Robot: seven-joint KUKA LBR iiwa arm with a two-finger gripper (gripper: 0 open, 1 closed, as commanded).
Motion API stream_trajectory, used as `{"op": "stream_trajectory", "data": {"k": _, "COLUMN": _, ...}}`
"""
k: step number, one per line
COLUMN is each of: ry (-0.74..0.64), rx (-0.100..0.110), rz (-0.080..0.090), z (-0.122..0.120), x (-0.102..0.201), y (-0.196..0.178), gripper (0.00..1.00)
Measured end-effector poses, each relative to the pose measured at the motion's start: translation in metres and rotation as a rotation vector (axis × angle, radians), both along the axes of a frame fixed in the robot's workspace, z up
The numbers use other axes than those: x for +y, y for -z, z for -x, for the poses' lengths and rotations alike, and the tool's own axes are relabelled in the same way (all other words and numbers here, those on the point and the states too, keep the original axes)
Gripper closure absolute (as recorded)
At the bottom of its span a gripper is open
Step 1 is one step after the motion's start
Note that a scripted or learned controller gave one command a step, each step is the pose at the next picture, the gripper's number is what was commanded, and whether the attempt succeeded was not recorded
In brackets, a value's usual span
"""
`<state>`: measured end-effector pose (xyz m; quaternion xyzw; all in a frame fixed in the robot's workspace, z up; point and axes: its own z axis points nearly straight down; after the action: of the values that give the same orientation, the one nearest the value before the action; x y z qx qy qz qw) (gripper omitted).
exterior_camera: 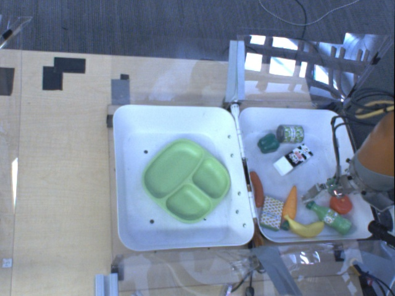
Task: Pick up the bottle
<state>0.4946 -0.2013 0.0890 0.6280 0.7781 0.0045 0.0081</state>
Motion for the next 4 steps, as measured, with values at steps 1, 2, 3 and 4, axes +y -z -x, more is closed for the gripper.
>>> {"op": "stream_trajectory", "data": {"k": 1, "ry": 0.003, "rx": 0.000, "rz": 0.004, "z": 0.001, "x": 0.007, "y": 0.000, "gripper": 0.00}}
{"op": "stream_trajectory", "data": {"k": 2, "ry": 0.101, "rx": 0.007, "rz": -0.007, "z": 0.002, "x": -0.002, "y": 0.001, "gripper": 0.00}}
{"op": "stream_trajectory", "data": {"k": 3, "ry": 0.114, "rx": 0.004, "rz": 0.000, "z": 0.003, "x": 0.004, "y": 0.001, "gripper": 0.00}}
{"op": "stream_trajectory", "data": {"k": 4, "ry": 0.266, "rx": 0.006, "rz": -0.002, "z": 0.004, "x": 0.012, "y": 0.001, "gripper": 0.00}}
